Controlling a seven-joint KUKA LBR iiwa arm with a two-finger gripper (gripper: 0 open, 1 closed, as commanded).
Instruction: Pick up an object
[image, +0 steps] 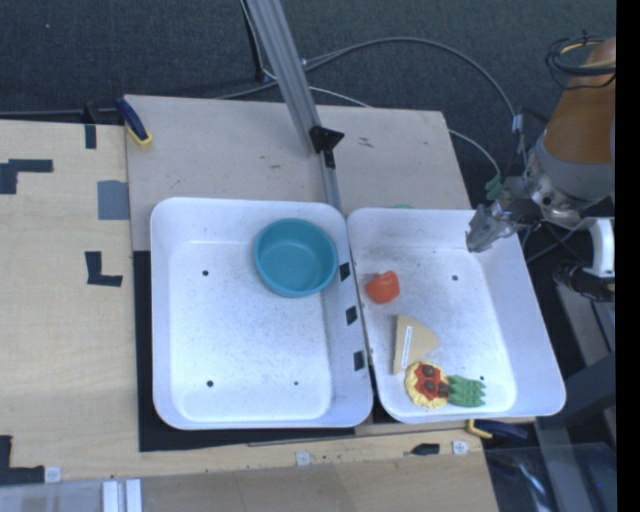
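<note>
While I had the arm (578, 130) parked at the right side, the claw (484, 232) hung over the upper right edge of the right bin (520, 330), holding nothing that I could see; whether it was wide or narrow I couldn't tell, too small and blurred. My guess: it sat there clear of the contents so the camera had an open look before a pick.

Candidates were all in the right bin. Small orange-red rounded piece (382, 287), near the left wall, apart from everything else — easiest grab I'd judge. Tan wedge (411, 342) lay flat below it, low profile, probably awkward for two fingers. Yellow piece with red spots (426, 384) touched a green leafy bit (465, 391) at the bottom edge, crowded together near the rim.

Left bin (200, 340) held a blue bowl (295, 257), upright, near its top right corner. Both bins sat side by side on the table (230, 140).
</note>
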